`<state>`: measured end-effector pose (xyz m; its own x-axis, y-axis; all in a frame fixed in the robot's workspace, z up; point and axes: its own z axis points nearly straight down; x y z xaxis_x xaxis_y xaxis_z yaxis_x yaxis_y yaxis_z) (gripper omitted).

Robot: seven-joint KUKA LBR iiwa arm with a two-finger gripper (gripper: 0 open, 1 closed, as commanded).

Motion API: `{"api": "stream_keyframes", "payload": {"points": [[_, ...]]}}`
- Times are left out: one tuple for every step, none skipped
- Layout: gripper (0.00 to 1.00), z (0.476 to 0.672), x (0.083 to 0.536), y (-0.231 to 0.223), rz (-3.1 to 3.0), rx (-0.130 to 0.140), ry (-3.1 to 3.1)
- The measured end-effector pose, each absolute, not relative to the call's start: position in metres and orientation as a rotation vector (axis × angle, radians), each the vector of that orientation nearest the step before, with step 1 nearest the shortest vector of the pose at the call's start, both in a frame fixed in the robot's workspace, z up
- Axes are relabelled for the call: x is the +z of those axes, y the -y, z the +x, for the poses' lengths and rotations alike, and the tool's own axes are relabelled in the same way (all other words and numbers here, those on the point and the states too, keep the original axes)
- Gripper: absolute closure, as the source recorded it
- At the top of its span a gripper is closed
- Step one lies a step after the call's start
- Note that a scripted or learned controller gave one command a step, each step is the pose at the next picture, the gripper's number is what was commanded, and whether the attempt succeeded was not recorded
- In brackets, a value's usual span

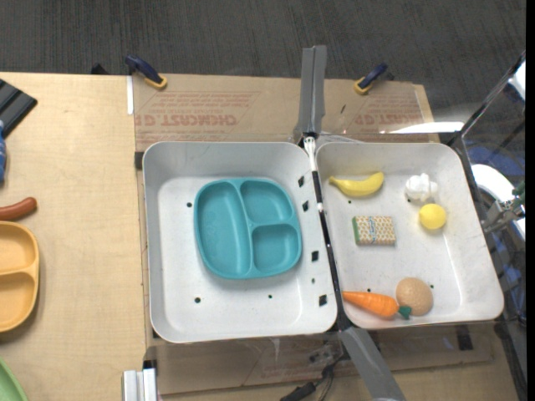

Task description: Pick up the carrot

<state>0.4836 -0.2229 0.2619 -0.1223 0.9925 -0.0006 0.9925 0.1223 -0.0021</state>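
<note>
The carrot [370,304] is orange with a small green tip at its right end. It lies flat in the front left corner of the right bin [472,257], close to the front wall and pointing left. Its green end touches or nearly touches a round beige item [415,295] just to its right.
The right bin also holds a banana [358,184], a white lump [420,186], a yellow ball [432,216] and a small patterned block [374,230]. A teal divided tray [247,227] sits in the left bin [167,257]. An orange plate [15,281] and a sausage [17,208] lie on the bench at far left.
</note>
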Motion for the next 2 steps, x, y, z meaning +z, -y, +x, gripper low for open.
{"api": "stream_keyframes", "payload": {"points": [[1.0, 0.514, 0.226, 0.141, -2.024, 0.003, 2.4], [1.0, 0.568, 0.233, 0.032, -1.985, 0.003, 2.435]]}}
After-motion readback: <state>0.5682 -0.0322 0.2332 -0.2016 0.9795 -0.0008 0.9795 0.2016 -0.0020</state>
